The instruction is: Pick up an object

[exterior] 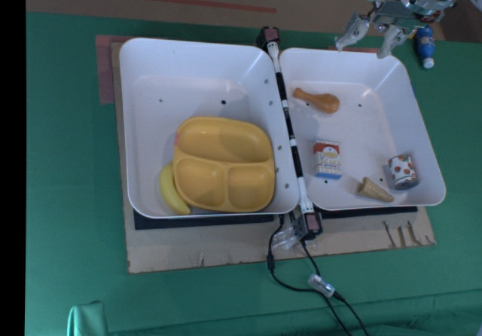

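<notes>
My gripper (371,38) hangs open above the far rim of the right bin (422,138), nothing between its fingers. In that bin lie a brown chicken drumstick (317,100) near the far left, a small red and white carton (327,159) in the middle, an ice cream cone (374,190) at the near side, and a small red-patterned can (403,171) by the right wall. The left bin (151,86) holds a yellow divided tray (224,163) with a banana (172,191) tucked beside its left edge.
A small blue and white bottle (426,47) lies on the green table beyond the right bin. A black divider strip (289,127) runs between the bins. Cables (316,282) trail across the table in front of the cardboard sheet.
</notes>
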`<move>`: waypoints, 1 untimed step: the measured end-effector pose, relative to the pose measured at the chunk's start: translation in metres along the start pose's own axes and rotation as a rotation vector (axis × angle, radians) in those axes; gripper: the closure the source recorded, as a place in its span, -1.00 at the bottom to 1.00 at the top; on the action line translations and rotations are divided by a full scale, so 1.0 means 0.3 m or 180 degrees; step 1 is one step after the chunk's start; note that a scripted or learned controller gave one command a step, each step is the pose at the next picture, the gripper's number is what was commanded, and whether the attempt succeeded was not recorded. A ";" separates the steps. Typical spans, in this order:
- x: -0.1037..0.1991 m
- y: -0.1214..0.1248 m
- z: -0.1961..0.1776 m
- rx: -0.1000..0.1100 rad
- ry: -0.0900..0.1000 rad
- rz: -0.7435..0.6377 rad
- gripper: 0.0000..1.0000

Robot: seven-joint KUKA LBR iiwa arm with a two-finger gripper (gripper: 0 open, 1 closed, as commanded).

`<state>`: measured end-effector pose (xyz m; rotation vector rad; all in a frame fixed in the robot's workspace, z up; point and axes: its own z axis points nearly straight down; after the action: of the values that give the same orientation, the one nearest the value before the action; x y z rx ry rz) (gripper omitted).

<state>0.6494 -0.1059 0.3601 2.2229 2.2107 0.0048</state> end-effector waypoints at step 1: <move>-0.267 0.032 0.264 0.0003 -0.0017 0.0010 -1.00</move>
<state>0.6590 -0.1861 0.2813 2.2241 2.2050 -0.0022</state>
